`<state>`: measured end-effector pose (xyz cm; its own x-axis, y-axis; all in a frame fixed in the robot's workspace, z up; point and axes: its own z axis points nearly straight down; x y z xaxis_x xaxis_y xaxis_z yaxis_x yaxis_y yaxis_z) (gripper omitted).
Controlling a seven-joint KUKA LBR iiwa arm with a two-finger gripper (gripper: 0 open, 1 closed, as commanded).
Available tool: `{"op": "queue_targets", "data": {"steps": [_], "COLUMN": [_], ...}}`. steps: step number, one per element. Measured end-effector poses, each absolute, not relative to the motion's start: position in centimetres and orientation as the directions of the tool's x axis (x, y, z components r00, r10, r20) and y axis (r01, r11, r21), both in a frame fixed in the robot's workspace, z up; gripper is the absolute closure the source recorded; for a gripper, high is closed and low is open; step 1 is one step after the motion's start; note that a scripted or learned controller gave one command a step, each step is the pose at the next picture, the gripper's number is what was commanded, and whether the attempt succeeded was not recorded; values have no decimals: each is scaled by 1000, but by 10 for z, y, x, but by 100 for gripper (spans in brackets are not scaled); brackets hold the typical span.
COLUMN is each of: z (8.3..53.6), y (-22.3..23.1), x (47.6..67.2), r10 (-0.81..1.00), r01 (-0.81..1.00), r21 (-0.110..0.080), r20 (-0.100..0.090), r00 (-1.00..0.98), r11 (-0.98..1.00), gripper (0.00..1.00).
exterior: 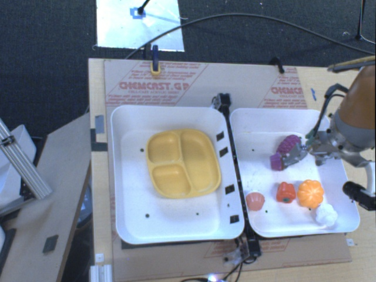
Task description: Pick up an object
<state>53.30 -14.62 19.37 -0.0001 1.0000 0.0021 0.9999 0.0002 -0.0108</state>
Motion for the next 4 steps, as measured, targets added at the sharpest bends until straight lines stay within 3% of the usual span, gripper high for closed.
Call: {"op": "queue_targets", "data": {"steps": [1, 3, 4], "z": [200, 85, 98], "y": [-146, -146, -146], "x": [536, 535, 537], "r10": [1000, 1000, 1000], "r01": [1000, 1000, 1000], "r21": [2, -3, 3], "r20": [0, 1, -1], "r00": [-3, -1, -1], "r11": [3, 1, 1], "gripper": [0, 0, 100]}}
